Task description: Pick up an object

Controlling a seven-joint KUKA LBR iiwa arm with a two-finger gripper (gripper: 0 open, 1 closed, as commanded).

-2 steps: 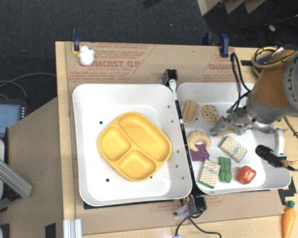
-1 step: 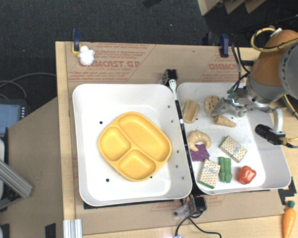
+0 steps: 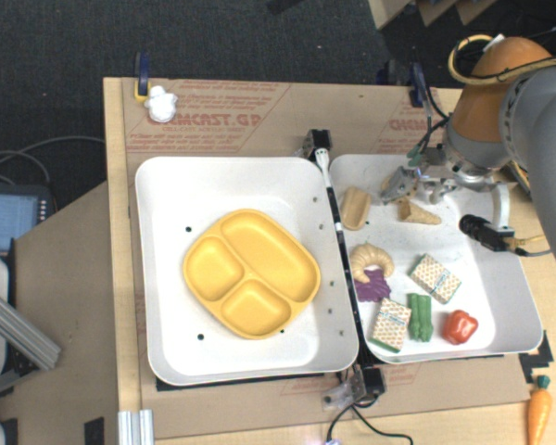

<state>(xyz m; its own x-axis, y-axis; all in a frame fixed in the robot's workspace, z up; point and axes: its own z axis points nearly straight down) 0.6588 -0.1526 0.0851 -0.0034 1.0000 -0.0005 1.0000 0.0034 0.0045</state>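
While I hang over the right bin (image 3: 514, 327) | gripper (image 3: 417, 185) grip unclear | tan wedge (image 3: 417, 213) just below.

Yellow tray (image 3: 250, 272), red pepper (image 3: 460, 326), purple toy (image 3: 372, 286), white bins (image 3: 157, 248).

Tan wedge (image 3: 417, 213) lies flat in right bin (image 3: 510, 332).

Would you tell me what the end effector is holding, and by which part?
It cannot be told: the end effector hangs over the right bin, near a tan wedge.
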